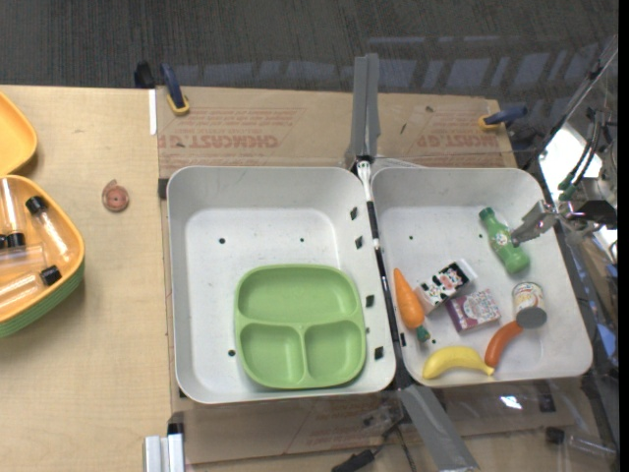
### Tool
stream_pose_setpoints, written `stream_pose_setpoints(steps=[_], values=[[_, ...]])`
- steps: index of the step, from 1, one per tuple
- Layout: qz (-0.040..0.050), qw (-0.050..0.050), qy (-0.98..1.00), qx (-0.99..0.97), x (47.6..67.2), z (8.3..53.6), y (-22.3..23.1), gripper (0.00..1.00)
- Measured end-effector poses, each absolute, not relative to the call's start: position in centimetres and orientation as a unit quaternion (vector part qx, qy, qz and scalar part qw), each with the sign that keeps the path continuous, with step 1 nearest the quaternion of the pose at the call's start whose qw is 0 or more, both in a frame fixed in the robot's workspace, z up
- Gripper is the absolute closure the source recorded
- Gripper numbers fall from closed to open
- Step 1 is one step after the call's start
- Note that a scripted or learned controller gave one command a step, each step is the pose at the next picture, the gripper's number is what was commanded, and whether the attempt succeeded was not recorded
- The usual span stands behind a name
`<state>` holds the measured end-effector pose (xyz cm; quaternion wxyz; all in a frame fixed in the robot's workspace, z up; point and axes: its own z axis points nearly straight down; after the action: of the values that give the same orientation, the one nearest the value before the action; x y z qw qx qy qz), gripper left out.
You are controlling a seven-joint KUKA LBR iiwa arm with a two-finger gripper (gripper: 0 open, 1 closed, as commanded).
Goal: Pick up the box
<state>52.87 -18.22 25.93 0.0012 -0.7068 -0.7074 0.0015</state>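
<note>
A small purple-pink box [474,310] lies flat in the right bin [432,200], near its front middle. Touching its upper left corner is a smaller black-and-white patterned box [447,282], lying tilted. Around them are an orange carrot [408,298] on the left, a yellow banana [457,363] in front, and a red-orange pepper [502,342] and a small tin [528,301] on the right. A green bottle [504,239] lies further back right.
The left bin [197,264] holds a green divided plate [300,327]. A metal bar [366,116] runs back from between the bins. Orange trays with vials [29,249] sit at far left. Rig parts [575,205] overhang the right bin's right rim.
</note>
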Motion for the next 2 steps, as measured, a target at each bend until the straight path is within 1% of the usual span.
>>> stream_pose_setpoints(steps=[1,2], values=[[0.0012,0.002,-0.683,-0.73,48.9,14.4,-13.9,0.0],[-0.0025,-0.005,-0.688,-0.725,48.0,9.7,-13.2,0.0]])
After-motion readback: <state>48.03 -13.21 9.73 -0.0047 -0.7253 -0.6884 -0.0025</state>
